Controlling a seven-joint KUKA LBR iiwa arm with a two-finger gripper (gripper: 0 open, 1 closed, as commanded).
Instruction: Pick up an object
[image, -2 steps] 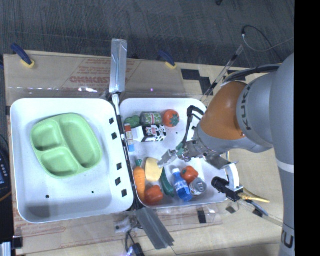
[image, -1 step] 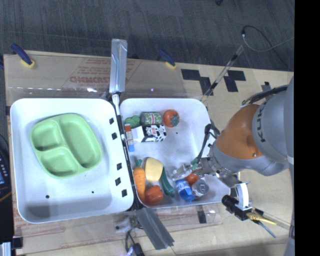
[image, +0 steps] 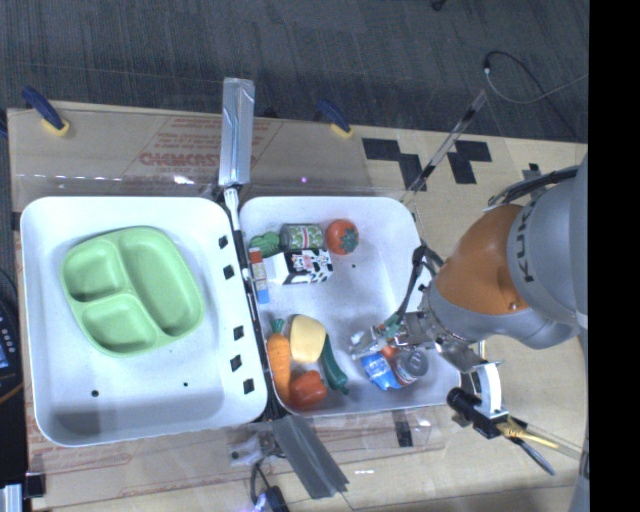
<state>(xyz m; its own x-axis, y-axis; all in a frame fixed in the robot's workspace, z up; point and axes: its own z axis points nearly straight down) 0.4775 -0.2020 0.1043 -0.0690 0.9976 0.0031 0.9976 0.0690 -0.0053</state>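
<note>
Faintly — arm (image: 560, 260) lettering (partly cut off) unreadable.

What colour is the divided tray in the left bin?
Light green tray, seen in the camera view.

Glossy white plastic bins (image: 60, 400), matt green plastic tray (image: 132, 289), shiny metal can (image: 410, 364)

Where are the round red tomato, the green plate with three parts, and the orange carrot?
round red tomato (image: 342, 236), camera view, its middle
green plate with three parts (image: 133, 289), camera view, centre ridge
orange carrot (image: 279, 362), camera view, its middle
</note>
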